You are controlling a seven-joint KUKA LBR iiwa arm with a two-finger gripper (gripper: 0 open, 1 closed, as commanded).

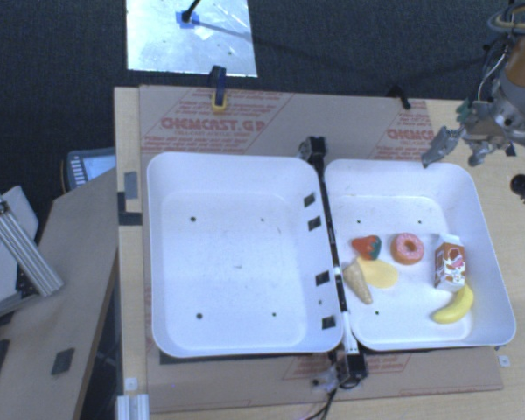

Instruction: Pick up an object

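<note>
The gripper hangs wide, holding nothing, above the right bin's far rim. The donut, carton and banana crowd together; a descent could nudge neighbours and miss.

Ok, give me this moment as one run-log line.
hand: open, above right bin's far rim, holding nothing | right bin: strawberry, donut, carton, banana | pick: not started
</note>
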